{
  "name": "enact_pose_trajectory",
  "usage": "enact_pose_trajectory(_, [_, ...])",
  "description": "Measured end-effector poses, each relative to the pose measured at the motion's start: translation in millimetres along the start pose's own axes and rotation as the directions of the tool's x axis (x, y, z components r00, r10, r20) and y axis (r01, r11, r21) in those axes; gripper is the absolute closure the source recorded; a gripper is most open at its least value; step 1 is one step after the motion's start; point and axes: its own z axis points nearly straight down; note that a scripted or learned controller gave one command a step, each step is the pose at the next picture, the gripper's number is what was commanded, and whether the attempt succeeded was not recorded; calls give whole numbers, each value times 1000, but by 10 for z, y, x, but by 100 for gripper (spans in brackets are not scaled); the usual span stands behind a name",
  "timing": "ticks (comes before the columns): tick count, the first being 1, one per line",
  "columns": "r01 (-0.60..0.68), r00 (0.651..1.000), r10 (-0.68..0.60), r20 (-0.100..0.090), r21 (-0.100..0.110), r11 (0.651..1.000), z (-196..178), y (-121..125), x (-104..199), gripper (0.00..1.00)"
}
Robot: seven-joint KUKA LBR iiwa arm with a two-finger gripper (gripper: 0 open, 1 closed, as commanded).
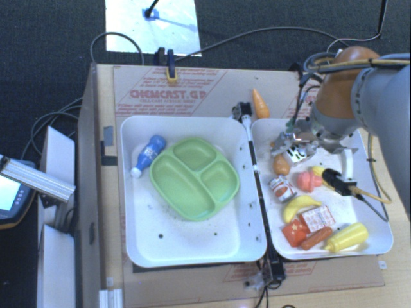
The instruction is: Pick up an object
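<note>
Your grey arm's two-finger gripper hovers low at the right-hand white bin's eleven o'clock corner; you cannot tell its state. Just below it, toward six o'clock, lies a small orange-brown rounded plastic toy. It probably handles light, rigid and slick, so pinch it across its narrow middle. A yellow plastic banana lies further toward six o'clock.

End effector low over right bin, beside toy food.

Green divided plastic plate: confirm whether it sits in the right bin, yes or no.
No, the green divided plastic plate lies in the left white bin, beside the blue bottle.
</note>
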Motion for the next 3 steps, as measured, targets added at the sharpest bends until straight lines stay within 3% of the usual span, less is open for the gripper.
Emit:
enact_pose_trajectory(1, [0,1000,0,4,-11,1000,68,243,50,0])
enact_pose_trajectory(3, [1,1000,-1,8,-15,1000,93,302,61,0])
